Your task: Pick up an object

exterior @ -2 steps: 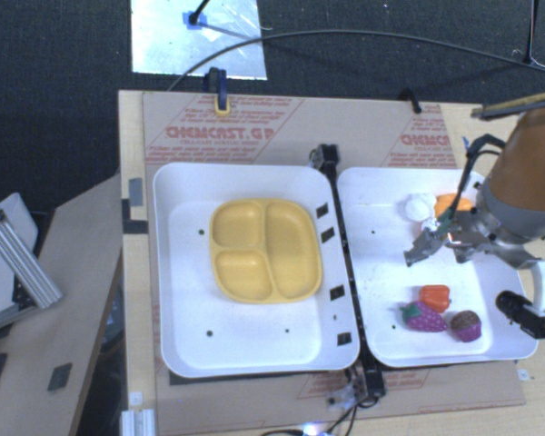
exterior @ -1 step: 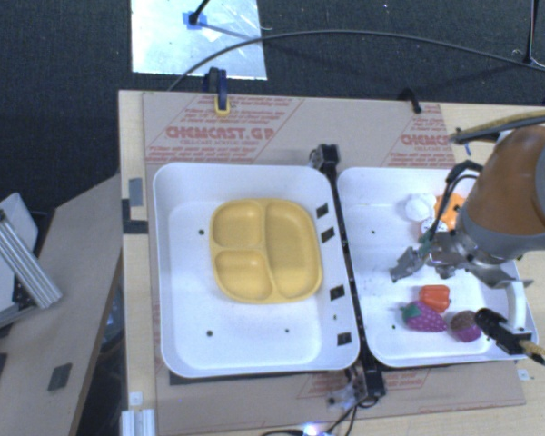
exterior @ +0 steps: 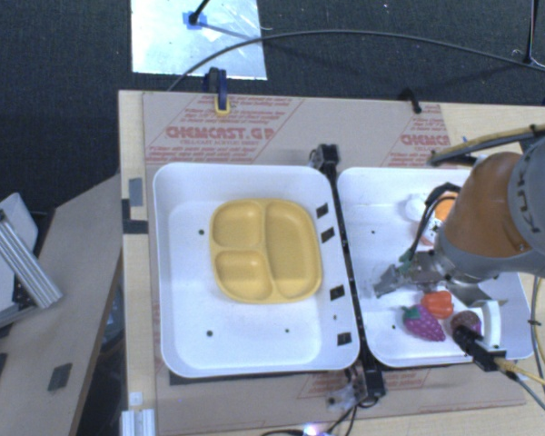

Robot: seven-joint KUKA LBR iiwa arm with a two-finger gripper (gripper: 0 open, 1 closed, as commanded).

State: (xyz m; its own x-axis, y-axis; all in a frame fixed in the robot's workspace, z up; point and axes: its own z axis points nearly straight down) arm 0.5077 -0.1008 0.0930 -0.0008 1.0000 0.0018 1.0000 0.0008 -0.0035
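The gripper (exterior: pixel 395 280) hangs low over the right bin (exterior: pixel 372 207); whether it is spread or closed cannot be told, and nothing shows in its grasp. Just beyond it toward the bin's near edge lies a purple grape bunch (exterior: pixel 423 323), knobbly, long axis running diagonally, beside an orange piece (exterior: pixel 438 302).

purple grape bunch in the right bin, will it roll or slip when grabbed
The purple grape bunch looks like bumpy moulded plastic, so probably light and stiff. Its lumpy shape likely resists rolling, though the rounded bumps may slip. The orange piece beside it could get nudged.
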